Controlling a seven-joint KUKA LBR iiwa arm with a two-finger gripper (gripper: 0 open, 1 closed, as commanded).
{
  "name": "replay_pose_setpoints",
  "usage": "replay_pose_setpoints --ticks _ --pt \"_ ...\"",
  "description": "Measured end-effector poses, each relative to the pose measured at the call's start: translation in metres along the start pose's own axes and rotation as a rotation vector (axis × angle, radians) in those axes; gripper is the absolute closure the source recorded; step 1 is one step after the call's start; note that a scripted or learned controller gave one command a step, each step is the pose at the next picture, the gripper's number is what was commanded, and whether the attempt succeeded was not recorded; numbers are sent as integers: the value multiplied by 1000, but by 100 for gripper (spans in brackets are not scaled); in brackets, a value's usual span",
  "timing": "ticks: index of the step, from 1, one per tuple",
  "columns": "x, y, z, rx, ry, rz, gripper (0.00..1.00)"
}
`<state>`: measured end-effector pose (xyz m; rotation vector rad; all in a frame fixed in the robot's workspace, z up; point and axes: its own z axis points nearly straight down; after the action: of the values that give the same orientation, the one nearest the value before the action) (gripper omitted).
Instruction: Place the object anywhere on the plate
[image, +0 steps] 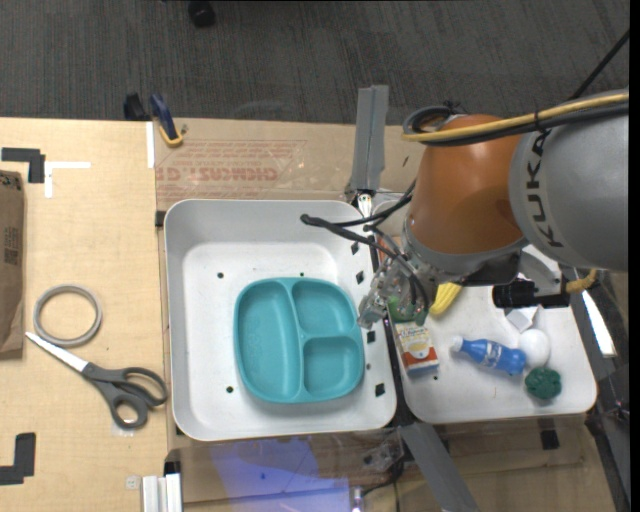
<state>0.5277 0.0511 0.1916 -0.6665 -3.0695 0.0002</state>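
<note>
The letters "KUK" can be read in black, running vertically, on the grey arm (575, 190) at the right. Red lettering is printed, reversed, on the flattened cardboard (240, 165) behind the bins; it cannot be made out. The small carton's (417, 350) label is too small to be read.
</note>
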Motion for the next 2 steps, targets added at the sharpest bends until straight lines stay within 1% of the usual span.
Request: replay_pose_setpoints --ticks 1,2 --pt "72 40 -71 0 -2 121 100" --pt "72 40 -71 0 -2 122 0"
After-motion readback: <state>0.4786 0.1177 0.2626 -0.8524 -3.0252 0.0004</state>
